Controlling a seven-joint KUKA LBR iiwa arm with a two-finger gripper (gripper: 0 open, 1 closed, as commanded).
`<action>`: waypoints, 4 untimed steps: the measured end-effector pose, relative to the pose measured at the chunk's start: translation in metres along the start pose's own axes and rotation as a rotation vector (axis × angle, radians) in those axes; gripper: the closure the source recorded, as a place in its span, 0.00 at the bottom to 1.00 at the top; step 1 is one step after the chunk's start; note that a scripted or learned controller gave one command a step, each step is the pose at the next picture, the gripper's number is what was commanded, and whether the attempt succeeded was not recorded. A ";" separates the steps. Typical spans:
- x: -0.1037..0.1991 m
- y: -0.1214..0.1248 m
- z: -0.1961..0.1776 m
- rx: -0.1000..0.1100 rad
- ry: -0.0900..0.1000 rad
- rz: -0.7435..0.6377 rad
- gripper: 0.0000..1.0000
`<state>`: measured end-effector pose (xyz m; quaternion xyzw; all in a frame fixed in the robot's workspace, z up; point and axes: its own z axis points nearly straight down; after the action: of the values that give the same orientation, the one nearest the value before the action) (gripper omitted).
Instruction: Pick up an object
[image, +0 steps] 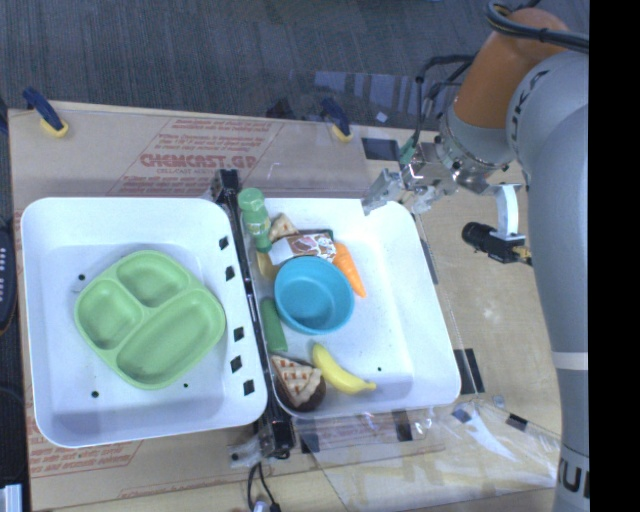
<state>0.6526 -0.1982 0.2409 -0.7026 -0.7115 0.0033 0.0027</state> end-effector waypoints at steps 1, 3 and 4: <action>0.040 -0.047 0.127 0.011 0.004 0.038 0.00; 0.036 -0.051 0.140 0.024 0.007 0.332 1.00; 0.026 -0.013 0.150 0.108 -0.010 0.512 1.00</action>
<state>0.6376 -0.1727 0.0908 -0.8587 -0.5092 0.0456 0.0357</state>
